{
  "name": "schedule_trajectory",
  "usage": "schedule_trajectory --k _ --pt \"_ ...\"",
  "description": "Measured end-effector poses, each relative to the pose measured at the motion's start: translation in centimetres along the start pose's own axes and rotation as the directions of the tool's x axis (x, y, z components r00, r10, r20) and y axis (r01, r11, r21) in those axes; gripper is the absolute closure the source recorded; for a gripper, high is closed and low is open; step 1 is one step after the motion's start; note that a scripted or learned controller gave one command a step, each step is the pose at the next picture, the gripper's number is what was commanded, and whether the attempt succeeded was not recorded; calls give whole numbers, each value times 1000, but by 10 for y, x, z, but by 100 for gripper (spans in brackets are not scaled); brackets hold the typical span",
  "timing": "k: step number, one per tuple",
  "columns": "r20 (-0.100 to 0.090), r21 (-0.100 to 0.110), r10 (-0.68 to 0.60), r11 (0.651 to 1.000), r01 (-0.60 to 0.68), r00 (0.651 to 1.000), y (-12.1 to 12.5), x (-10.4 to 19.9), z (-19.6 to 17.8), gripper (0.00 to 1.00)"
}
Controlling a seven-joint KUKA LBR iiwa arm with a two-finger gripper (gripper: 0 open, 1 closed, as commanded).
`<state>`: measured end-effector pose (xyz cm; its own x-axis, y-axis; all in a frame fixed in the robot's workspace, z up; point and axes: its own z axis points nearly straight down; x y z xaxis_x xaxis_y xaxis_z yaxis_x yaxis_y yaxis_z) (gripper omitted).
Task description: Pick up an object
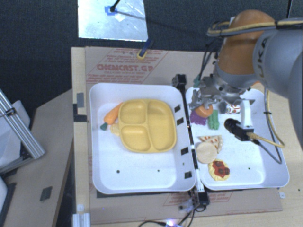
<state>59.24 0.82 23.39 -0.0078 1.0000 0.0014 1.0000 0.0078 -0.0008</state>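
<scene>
So far nothing is lifted. Leftmost, a toy carrot [112, 113] lies against the yellow divided plate [146, 125] in the left bin [102, 174]. In the right bin [274, 174], the end effector [207, 101] hovers low over an orange toy [205, 111] beside purple grapes [199, 119]; whether it is gripping I cannot tell. Grasp and lift remain.

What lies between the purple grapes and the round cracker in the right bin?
In the camera view, a pizza slice lies between the purple grapes and the round cracker.
</scene>
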Motion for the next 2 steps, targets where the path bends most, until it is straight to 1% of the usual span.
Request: schedule_trajectory --k 1,2 --pt "1 0 3 1000 -3 1000 -1 3 19 100" --pt "1 -3 5 1000 -5 1000 0 -1 -1 100"
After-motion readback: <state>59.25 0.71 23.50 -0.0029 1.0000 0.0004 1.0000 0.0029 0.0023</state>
